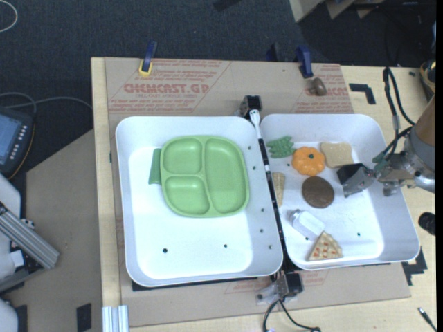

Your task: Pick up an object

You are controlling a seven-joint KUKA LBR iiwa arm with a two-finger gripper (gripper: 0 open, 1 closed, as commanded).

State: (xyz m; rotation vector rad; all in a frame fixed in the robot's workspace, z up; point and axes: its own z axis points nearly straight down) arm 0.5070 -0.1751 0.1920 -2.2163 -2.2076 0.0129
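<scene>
Two white bins side by side on a bench [208, 81] w/ a printed brown sheet on top. Pincer [354, 180] sits over the right bin [387, 234], in its upper-right part, on the end of the grey arm [423, 151] that comes in from view-right. Pincer state: can't tell, dark blob at this res. Nothing visibly held.

Left bin [138, 254] is well away to view-left of the pincer. It holds a green divided plate [204, 175], 3 compartments, lying flat. A green flap [154, 166] pokes out from the plate's far side as seen from the pincer.

Task things are all in the same bin as the pincer:
- Cookie [318, 192], brown, round: just beside the pincer to view-left, a bit lower in frame. Closest item. Contact can't be judged.
- Tan block [337, 153]: just above the pincer in frame, slightly left, near but looks apart.
- Pumpkin [308, 160], orange: up-left of the pincer, touching the tan block's left edge or nearly, right above the cookie.
- Pizza slice [324, 247]: below-left of the pincer, near the bin's front wall, well apart.
- White tube [306, 222]: below-left, betw. cookie and pizza slice, lying tilted.
- Green leaf [280, 146]: far left of the pincer, past the pumpkin, by the bin's left wall.
- Tan wedge [278, 187]: also far left, past the cookie, against the left wall.

Yellow clamp [145, 66] and blue clamp [303, 59] on the bench's back edge, both well above the pincer in frame.
</scene>
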